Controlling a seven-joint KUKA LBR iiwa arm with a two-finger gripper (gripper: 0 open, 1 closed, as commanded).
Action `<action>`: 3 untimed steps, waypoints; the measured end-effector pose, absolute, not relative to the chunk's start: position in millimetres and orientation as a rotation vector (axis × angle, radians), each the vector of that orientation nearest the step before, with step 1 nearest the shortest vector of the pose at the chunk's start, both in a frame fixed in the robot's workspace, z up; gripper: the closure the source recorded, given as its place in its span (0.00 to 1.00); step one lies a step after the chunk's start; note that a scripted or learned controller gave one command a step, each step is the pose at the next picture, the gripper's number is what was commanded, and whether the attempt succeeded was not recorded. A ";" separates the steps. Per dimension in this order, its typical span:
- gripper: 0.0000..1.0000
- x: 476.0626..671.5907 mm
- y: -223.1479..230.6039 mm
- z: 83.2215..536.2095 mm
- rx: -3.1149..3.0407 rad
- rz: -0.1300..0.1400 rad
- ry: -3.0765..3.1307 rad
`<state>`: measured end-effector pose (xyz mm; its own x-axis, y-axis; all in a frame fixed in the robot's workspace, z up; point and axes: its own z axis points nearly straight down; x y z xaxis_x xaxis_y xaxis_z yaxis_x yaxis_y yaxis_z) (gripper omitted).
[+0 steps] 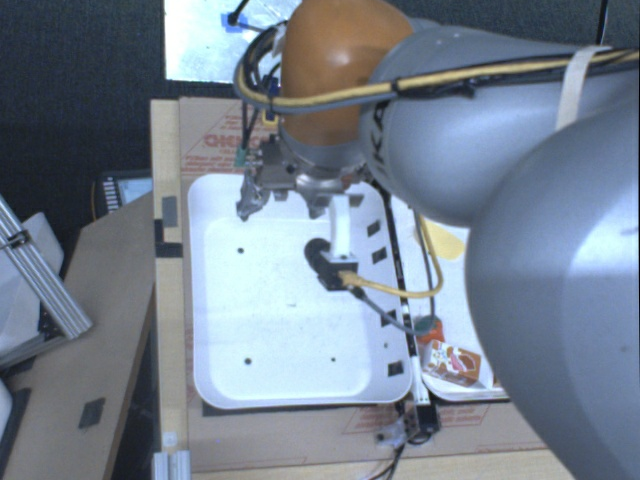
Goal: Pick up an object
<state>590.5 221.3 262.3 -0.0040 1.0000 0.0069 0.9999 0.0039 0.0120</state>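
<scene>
My gripper point(262, 196) hangs over the far edge of the left white bin point(230, 368), below the orange band of the arm. I see nothing between its tips. In the right bin, mostly hidden by the arm, lie a yellow object point(446, 240), a small round item with a teal top point(428, 325) and a red and white printed packet point(455, 364). All three are well to the right of the gripper.
The grey arm covers most of the right bin point(470, 392). Both bins rest on a cardboard sheet point(205, 148). A divider with black clips point(392, 313) runs between the bins. Aluminium framing point(40, 283) stands at the left.
</scene>
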 end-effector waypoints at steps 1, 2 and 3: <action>0.00 589.1 153.2 197.1 2.227 -0.008 2.216; 0.00 634.3 213.6 80.9 2.215 -0.003 2.232; 1.00 636.3 211.2 98.9 2.216 0.004 2.225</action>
